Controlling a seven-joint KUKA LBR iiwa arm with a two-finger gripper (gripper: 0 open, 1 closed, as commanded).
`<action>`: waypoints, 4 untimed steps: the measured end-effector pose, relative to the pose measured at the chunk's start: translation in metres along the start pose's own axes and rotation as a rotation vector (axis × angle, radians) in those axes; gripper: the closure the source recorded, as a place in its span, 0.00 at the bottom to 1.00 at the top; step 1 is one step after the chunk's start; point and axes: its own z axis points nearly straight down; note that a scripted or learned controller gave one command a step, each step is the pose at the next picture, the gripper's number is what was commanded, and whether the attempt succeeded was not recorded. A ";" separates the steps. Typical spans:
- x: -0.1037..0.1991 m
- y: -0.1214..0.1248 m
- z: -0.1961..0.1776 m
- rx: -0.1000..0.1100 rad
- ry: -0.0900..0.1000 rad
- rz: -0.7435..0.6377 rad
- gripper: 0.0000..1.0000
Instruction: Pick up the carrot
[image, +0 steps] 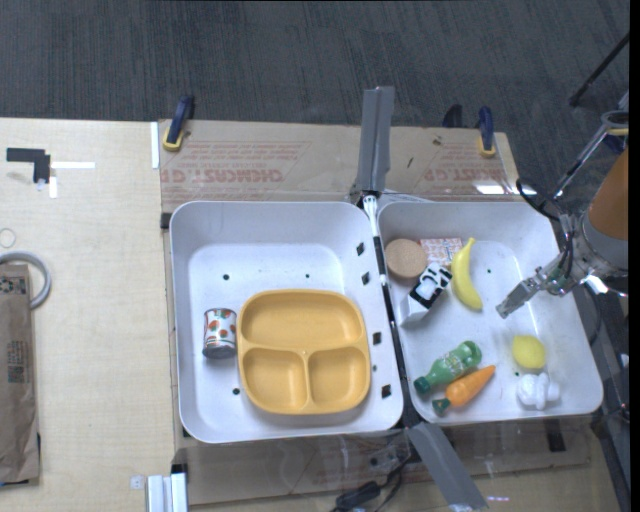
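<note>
Carrot (470, 385): lies in the right bin (575, 320), near its front edge, tilted with the thick end up to the right and the tip down to the left.
Neighbours: green bottle (449, 366) rests right along its upper side, touching or nearly so; lemon (529, 352) and a white lump (536, 390) sit just to the right.
Gripper (512, 300): hovers over the right bin, up and to the right of the carrot, well apart from it.
Jaws: too small and dim from where I stand to tell whether they are parted or closed; nothing visibly held.
Approach, I'd reckon: come down over the thick end, away from the bottle.
Grip line: fingers across the carrot's width, not along it.
Risk: a finger landing on the bottle and rolling both.
</note>
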 end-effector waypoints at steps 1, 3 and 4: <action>0.025 -0.047 0.000 -0.001 -0.001 -0.300 0.00; 0.035 -0.064 0.018 -0.003 -0.004 -1.052 0.00; 0.037 -0.017 0.034 -0.003 -0.003 -1.064 0.00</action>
